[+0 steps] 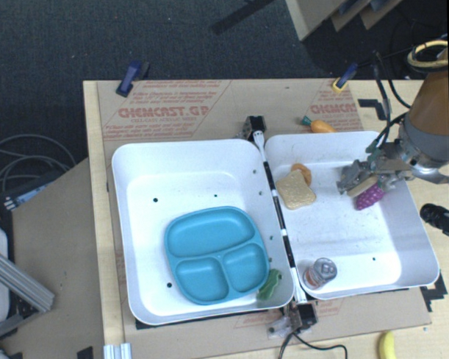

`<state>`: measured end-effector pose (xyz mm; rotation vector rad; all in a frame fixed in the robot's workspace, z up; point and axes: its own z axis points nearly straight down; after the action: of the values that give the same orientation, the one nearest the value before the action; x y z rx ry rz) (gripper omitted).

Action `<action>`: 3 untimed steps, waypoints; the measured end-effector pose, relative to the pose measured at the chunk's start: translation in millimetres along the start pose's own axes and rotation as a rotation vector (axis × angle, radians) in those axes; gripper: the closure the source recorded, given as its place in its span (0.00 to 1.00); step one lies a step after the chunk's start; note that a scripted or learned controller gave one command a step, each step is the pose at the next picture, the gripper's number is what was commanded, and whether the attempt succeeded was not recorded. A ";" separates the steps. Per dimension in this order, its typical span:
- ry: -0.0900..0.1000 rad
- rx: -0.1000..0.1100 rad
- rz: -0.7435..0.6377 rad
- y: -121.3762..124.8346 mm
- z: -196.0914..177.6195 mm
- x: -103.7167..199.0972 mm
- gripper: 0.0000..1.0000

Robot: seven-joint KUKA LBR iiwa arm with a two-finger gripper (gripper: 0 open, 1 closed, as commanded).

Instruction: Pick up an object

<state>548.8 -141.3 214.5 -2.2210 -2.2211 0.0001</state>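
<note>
Nearest the camera, a yellow object (pixel 387 347) lies on the table (pixel 101 216), whose brown sheet reads "CHEMCAST" in red near both far corners. Just behind it, the right bin (pixel 404 275) holds a small can (pixel 320 272), a slice of toast (pixel 295 189) and a purple object (pixel 369 198). Over this purple object hangs the pincer (pixel 360 179), and I cannot tell whether it is spread or pressed together.

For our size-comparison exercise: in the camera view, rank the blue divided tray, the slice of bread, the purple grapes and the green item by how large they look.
1. Blue divided tray
2. Slice of bread
3. Purple grapes and green item look alike; the gripper partly covers the grapes, so I won't rank them.
</note>
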 end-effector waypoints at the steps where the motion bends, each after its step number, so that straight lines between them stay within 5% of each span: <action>1: -0.002 -0.004 0.001 54.9 127.1 4.8 0.00; 2: 0.000 0.006 -0.001 112.0 130.1 34.6 0.00; 3: -0.001 0.002 0.002 43.9 130.2 13.8 0.00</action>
<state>592.6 -127.5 84.3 -2.2221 -2.2186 0.0031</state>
